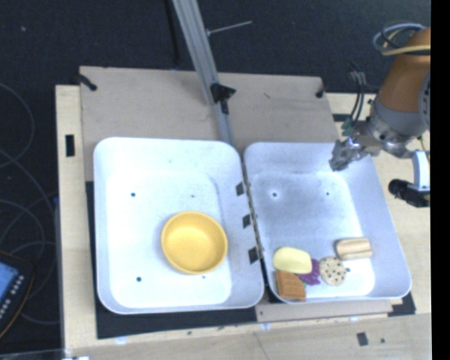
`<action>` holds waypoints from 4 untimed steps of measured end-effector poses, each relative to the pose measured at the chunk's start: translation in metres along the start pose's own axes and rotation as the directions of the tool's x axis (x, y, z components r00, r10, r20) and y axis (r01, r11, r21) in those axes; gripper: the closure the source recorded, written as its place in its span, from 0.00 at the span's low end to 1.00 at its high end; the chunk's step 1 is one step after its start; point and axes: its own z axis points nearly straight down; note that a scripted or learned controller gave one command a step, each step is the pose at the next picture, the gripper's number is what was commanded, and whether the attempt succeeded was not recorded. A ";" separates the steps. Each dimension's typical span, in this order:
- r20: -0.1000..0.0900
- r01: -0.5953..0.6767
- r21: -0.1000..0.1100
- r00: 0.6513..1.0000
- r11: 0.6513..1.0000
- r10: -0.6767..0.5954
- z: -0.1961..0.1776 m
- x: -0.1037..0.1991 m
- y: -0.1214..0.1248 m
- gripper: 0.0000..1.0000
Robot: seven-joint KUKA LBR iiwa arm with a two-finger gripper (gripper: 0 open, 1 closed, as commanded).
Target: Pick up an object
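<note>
1. Grey metal is all you get of the gripper (pixel 343 158): it hangs over the far right corner of the right bin (pixel 307 193), and you cannot tell from this slant whether its jaws are spread or pressed together. Nothing shows between them.
2. Your arm (pixel 401 96) comes in from the right, its orange band above the wrist.
3. You have five small things, all well apart from the gripper, at the right bin's near edge.
4. Look first at the tan block (pixel 353 247), lying on its side, nearest the right wall.
5. Just below it you see a round speckled cookie (pixel 332 271), touching a purple bit (pixel 312 277).
6. Left of those sits a yellow lump (pixel 292 259), with a brown wafer (pixel 290 284) against its near side at the bin's rim.
7. Your left bin (pixel 135 171) holds a yellow bowl (pixel 194 241), upright, toward its near right part.
8. A grey rail (pixel 199 47) slants across the bench (pixel 270 111) behind the bins.
</note>
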 end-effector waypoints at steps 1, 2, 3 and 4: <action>0.000 0.002 0.000 1.000 1.000 -0.002 -0.055 -0.001 0.002 1.00; 0.001 0.002 0.009 1.000 1.000 -0.002 -0.045 -0.003 0.002 1.00; 0.000 0.003 0.007 1.000 1.000 -0.003 -0.050 0.056 -0.012 1.00; -0.004 0.005 0.007 1.000 1.000 -0.005 -0.058 0.116 -0.016 1.00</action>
